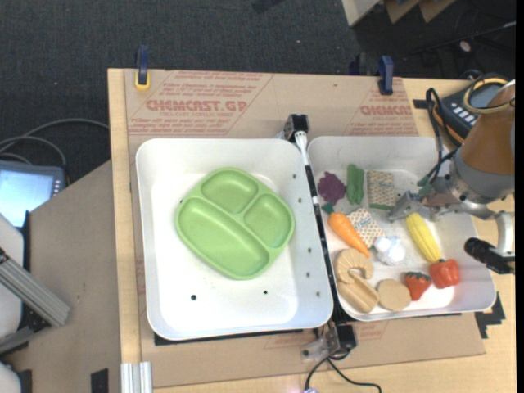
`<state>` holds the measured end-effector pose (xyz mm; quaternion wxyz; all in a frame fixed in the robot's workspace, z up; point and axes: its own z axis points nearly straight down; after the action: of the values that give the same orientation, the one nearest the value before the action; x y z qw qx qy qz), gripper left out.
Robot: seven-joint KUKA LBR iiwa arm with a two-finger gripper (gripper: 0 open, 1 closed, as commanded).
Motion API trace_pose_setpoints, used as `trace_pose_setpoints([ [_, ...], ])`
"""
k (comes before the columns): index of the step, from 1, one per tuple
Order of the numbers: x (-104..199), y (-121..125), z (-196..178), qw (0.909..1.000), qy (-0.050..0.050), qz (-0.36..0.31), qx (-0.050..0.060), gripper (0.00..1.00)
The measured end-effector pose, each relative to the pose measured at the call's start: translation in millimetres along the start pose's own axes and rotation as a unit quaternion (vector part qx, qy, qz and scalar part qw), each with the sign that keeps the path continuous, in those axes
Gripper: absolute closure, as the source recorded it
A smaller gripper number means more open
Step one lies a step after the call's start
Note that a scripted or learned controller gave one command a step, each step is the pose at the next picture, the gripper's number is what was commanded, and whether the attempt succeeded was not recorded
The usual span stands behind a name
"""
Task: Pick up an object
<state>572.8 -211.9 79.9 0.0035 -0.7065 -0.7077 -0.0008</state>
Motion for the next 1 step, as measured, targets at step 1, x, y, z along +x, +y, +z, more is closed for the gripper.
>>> trace_pose_setpoints([
  [1, 14.9, -30.8, -4.4, 1.0000, -0.001, 0.001, 0.000, 0.00],
])
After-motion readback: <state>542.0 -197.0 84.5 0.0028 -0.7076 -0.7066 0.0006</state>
